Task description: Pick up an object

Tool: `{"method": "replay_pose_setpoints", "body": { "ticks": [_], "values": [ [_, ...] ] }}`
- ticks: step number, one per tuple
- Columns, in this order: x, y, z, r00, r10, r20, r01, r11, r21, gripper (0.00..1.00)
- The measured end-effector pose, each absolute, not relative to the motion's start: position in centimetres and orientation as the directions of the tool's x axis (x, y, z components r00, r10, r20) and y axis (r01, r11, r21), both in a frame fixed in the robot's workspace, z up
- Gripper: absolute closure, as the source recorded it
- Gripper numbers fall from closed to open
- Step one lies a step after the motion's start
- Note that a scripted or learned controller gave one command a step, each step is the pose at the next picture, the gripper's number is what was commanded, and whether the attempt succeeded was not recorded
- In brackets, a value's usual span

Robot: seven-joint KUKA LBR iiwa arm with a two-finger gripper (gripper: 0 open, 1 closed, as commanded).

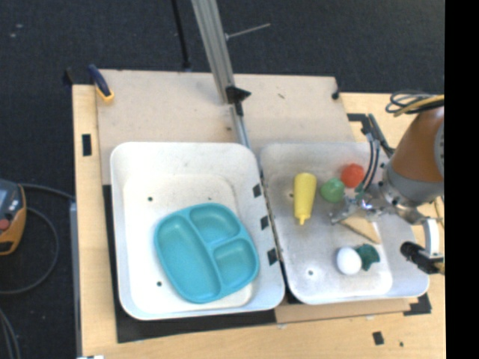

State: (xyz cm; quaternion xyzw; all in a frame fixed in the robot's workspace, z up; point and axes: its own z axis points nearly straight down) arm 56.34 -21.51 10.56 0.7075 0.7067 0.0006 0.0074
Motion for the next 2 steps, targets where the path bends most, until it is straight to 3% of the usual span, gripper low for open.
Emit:
{"method": "replay_pose_setpoints", "body": {
  "ticks": [1,2],
  "values": [
    [56.7,-21.7,12.2,0.004,1.0,-0.012,1.0,-0.004,0.025,1.0],
    [57.3,-22.7,17.3,-0.002,1.0,-0.003,1.0,0.002,0.004,1.0]
  ]
}}
